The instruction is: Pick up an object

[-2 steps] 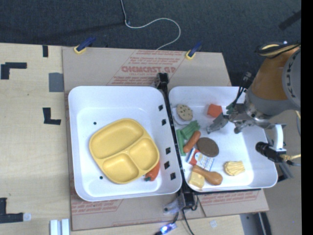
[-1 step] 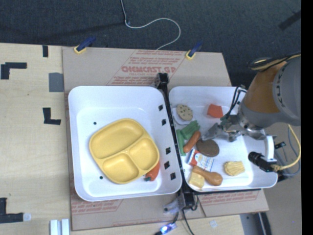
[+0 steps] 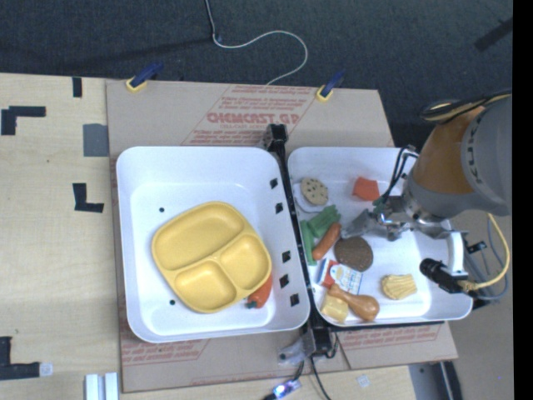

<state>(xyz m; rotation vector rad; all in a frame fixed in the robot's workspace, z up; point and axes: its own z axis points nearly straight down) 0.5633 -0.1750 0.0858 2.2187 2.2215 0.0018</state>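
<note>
The jaws (image 3: 364,221) of the grey arm (image 3: 466,169) hang low inside the right bin (image 3: 441,307), reaching in from the right. Whether they are apart or together cannot be told, and nothing is seen held between them. Just below them lies a dark brown round patty (image 3: 354,253); to their left, a carrot (image 3: 326,241) on green leaves (image 3: 320,226). An orange-red block (image 3: 366,188) sits above, a speckled cookie (image 3: 314,191) further left, and a ridged yellow chip (image 3: 399,287) and tan drumstick (image 3: 360,304) nearer the front. In the left bin (image 3: 141,173) rests a yellow divided plate (image 3: 210,255). Both bins stand on the desk (image 3: 50,223). Judging by this, no object is lifted yet; grasping and raising remain.
</note>
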